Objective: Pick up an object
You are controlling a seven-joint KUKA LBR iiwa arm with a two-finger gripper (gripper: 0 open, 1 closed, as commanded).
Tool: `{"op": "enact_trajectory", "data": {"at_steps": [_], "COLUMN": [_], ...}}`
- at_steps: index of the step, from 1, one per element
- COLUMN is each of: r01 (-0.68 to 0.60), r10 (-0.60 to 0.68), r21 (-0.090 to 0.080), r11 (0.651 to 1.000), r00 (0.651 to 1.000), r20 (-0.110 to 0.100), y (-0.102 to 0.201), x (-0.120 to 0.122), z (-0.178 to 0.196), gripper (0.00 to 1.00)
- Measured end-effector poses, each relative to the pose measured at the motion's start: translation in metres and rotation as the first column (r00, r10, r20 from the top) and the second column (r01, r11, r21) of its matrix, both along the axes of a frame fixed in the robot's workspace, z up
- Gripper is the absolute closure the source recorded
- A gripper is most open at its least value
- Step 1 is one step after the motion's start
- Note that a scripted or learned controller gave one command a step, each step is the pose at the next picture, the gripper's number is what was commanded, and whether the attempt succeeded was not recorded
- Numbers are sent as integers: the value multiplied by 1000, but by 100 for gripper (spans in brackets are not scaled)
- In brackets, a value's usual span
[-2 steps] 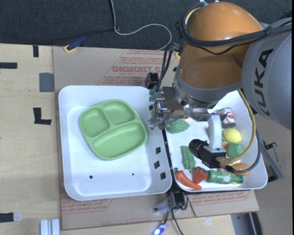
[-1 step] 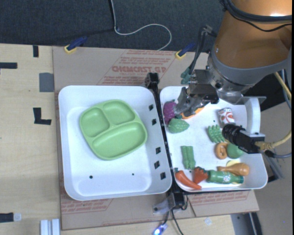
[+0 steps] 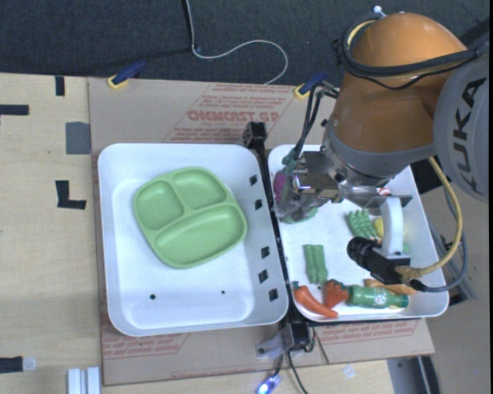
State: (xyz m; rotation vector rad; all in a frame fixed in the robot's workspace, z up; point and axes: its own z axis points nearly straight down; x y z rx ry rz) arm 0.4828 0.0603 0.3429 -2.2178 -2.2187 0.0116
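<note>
We see the claw point(image 3: 294, 194) low over a purple toy point(image 3: 279, 189) just beside it; its grip we cannot tell

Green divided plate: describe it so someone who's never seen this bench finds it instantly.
Two white bins sit side by side; look in the left bin, away from the arm. The green divided plate lies flat on its floor, light green with three compartments. It is far larger than the toy vegetables in the right bin.
</note>
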Motion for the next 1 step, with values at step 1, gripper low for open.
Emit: {"op": "enact_trajectory", "data": {"at_steps": [1], "r01": [-2], "r10": [2], "r21": [2], "r11": [1000], "r00": [1000], "r20": [8], "y": [3], "x": [1], "z": [29], "gripper": [100]}}
